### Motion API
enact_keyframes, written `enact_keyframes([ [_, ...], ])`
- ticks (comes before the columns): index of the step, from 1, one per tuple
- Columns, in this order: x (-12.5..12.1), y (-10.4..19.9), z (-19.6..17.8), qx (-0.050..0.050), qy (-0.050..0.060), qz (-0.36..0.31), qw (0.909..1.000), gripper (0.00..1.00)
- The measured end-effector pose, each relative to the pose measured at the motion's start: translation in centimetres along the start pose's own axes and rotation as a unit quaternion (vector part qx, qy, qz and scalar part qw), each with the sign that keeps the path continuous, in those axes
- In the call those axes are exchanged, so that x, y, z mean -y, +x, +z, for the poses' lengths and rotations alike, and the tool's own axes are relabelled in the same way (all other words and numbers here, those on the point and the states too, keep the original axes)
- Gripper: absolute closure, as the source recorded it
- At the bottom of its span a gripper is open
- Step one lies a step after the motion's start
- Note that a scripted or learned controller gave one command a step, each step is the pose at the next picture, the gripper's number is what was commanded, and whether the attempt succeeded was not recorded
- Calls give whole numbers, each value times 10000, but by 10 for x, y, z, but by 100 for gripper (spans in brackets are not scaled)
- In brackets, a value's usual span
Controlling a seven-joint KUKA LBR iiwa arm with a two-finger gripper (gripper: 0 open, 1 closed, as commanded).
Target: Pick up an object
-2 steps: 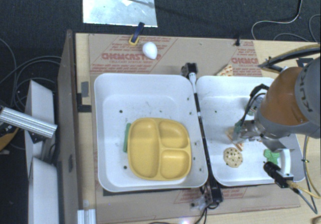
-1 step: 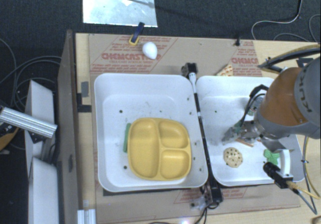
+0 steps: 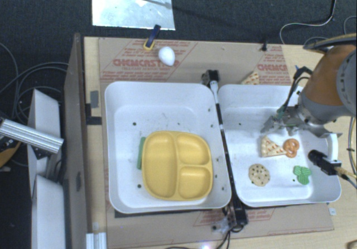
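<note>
Gripper (image 3: pixel 277 123) hung just far-left of the waffle wedge (image 3: pixel 270 147).
I couldn't tell its grip state; pretzel (image 3: pixel 290 147) touched the wedge's right.

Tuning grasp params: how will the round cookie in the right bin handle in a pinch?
The cookie lies flat on the right bin floor, so the fingers probably get little edge to pinch. It looks like rigid toy food, likely light. Pushed, it would probably slide rather than roll, perhaps toward the green piece.
</note>
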State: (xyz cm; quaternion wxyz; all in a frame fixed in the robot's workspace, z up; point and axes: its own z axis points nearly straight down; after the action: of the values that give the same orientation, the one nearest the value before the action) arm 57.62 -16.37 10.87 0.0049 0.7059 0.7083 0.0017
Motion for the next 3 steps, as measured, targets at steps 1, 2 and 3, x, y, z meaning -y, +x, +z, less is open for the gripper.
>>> enact_keyframes([
  [1, -56, -45, -28, 1, -6, -8, 10000, 0],
  [2, -67, -36, 26, -10, 23, -12, 10000, 0],
  [3, -84, -43, 0, -13, 17, -16, 10000, 0],
])
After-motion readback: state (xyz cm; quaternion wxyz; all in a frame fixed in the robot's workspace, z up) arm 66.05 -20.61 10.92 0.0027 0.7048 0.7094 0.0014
